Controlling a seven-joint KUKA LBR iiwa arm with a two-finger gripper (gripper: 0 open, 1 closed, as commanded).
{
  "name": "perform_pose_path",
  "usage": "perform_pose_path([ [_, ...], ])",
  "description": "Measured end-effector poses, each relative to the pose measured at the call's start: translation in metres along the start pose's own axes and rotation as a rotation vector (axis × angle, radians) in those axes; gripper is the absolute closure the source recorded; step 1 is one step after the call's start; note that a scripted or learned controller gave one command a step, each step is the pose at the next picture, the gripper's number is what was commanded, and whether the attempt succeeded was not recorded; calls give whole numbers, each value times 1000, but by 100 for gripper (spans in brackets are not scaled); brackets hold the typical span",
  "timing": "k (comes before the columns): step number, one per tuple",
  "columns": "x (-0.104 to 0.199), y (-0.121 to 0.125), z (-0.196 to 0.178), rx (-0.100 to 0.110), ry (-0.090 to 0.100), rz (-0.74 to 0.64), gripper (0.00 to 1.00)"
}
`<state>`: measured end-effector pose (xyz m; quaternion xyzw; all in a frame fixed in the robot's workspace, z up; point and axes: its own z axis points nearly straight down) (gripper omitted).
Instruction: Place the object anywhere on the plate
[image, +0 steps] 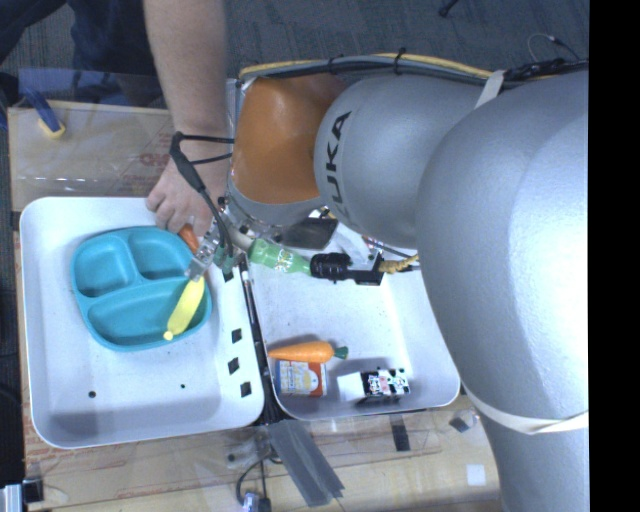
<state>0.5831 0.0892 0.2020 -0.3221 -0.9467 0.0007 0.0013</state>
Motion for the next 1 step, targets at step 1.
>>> perform_pose_path([
  [1,0,0,0,0,0,0,0],
])
